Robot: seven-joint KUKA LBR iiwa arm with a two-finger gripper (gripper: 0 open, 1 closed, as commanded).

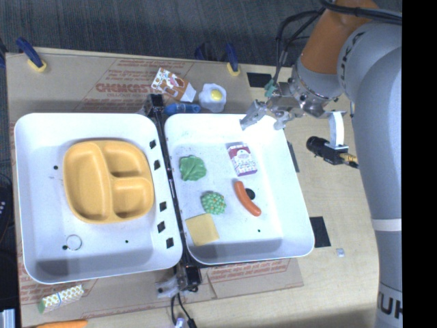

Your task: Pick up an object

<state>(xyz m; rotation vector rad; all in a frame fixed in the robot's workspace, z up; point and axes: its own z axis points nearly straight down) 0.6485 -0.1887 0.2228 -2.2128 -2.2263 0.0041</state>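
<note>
The right bin point(290, 203) holds a small red and white packet point(241, 159), an orange sausage point(247, 199), a green leafy piece point(192, 167), a green round knobbly piece point(213, 202) and a yellow cheese slab point(202, 229). My gripper point(265, 116) hangs over the bin's far right corner, above and to the right of the packet. Its two fingers stand apart, with nothing between them.
The left bin point(34, 203) holds a yellow divided tray point(109, 180). Behind the bins lie a fried egg toy point(213, 97), a blue item point(181, 107) and a small printed carton point(167, 83). A wrapped candy point(61, 298) lies at the front left.
</note>
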